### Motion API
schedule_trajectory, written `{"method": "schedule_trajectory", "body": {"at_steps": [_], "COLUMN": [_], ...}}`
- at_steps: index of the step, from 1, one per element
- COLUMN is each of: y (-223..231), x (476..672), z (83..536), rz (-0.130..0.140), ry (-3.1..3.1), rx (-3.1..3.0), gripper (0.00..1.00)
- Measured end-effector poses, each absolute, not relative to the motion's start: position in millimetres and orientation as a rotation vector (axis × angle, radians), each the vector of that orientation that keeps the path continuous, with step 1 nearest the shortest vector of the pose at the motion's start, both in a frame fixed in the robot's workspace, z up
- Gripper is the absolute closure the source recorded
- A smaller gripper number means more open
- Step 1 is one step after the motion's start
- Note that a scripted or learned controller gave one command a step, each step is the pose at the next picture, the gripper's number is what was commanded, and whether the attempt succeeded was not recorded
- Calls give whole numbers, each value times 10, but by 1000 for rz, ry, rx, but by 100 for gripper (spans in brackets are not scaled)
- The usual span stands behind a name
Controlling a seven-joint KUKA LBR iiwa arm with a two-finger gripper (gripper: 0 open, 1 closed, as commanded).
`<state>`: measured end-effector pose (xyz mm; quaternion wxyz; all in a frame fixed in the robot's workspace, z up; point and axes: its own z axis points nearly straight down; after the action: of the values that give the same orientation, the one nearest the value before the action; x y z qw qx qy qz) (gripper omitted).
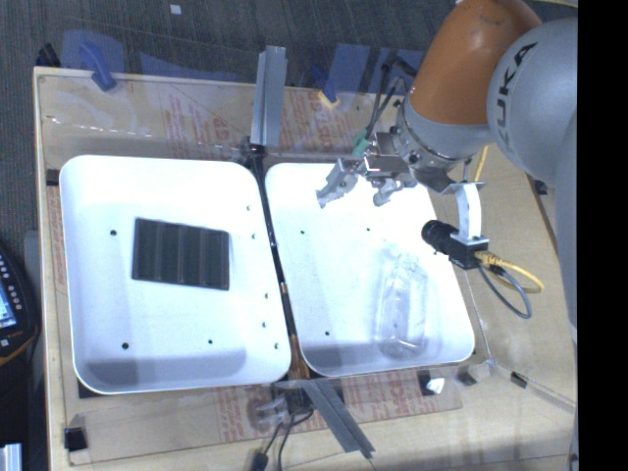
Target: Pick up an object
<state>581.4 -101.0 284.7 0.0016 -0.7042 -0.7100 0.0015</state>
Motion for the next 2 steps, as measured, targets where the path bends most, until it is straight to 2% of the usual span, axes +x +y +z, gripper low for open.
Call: {"method": "schedule_trajectory", "body": {"at_steps": [1,2], "y": [-1068,-1548], "x": [5280,5098], "z": [2088,2598], "rz": [7,0], "ry": [-1939,-1885], "rx": [-2466,-2513], "gripper": [0,0]}}
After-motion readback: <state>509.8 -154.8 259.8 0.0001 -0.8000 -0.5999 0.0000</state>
